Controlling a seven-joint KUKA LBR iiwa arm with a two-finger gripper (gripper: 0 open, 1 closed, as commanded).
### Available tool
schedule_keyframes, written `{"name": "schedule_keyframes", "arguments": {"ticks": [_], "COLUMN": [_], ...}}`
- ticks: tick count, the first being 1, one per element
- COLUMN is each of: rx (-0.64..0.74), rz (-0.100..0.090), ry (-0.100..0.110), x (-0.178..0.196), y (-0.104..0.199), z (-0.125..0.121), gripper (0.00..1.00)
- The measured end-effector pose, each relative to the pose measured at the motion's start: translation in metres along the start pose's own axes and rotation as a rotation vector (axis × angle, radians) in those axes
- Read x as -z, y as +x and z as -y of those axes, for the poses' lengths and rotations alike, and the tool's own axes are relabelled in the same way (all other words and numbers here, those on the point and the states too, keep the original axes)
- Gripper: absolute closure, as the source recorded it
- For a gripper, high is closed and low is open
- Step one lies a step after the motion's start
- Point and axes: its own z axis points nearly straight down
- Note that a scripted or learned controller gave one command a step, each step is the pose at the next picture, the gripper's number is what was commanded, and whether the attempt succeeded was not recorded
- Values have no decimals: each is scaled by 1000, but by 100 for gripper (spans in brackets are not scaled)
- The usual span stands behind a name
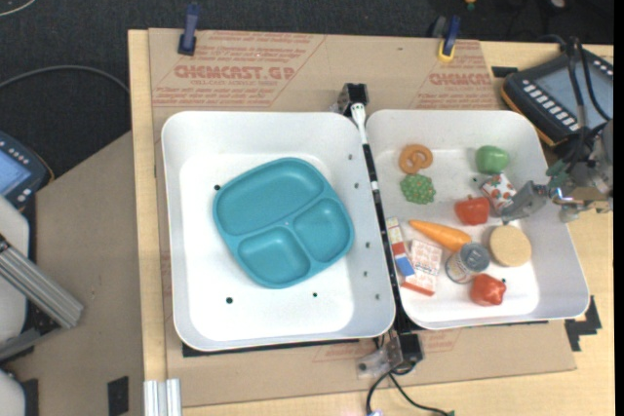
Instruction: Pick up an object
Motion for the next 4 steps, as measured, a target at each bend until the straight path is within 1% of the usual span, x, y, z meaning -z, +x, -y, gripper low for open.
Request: {"name": "schedule_keyframes", "arguments": {"ticks": [1, 2, 3, 4], "rx": [8, 18, 9, 9], "rz": [-10, -10, -8, -8], "ry": [18, 2, 8, 8], "x": [-149, -150, -150, -150], "y": [-15, 69, 63, 63], "z": [-43, -115, -112, -112], "gripper": [0, 0, 0, 0]}}
